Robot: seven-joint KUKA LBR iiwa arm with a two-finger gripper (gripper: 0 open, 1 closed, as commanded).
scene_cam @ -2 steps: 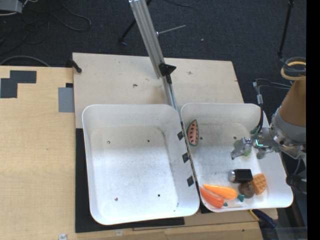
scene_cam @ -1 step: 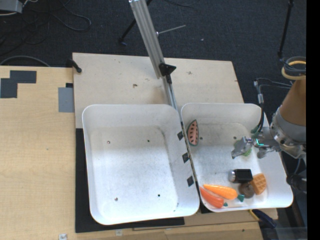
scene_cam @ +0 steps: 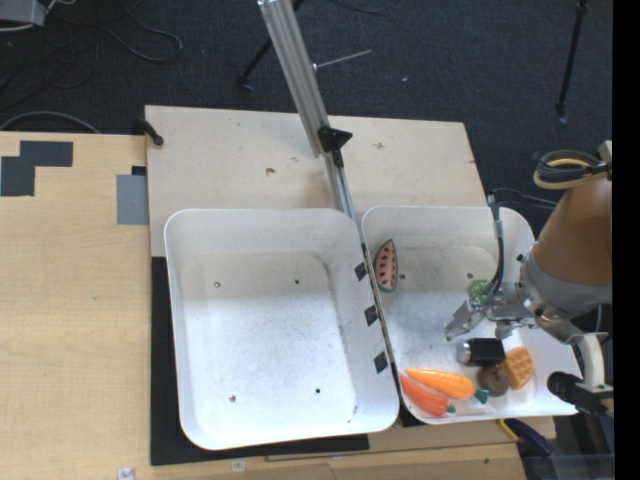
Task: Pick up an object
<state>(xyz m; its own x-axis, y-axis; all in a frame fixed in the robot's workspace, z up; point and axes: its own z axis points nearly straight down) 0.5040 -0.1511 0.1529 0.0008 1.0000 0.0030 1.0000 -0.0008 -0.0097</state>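
The right bin [scene_cam: 440, 230] holds several small things. A watermelon slice [scene_cam: 386, 265] lies by the divider. Two orange carrots [scene_cam: 437, 385] lie at the front edge, beside a brown round piece [scene_cam: 492, 377] and a waffle-like piece [scene_cam: 518, 366]. A small green object [scene_cam: 481, 291] sits near the arm's wrist. My gripper [scene_cam: 473, 326] reaches in from the right, low over the bin's right half, with a black piece [scene_cam: 485, 350] just below it. The fingers [scene_cam: 462, 322] look spread, with nothing seen between them.
The left bin [scene_cam: 200, 258] lies beside the right one, with black clips [scene_cam: 371, 314] on the shared wall. A slanted metal pole [scene_cam: 305, 88] rises from behind the divider. The arm's orange band [scene_cam: 580, 233] stands over the right bin's right rim.
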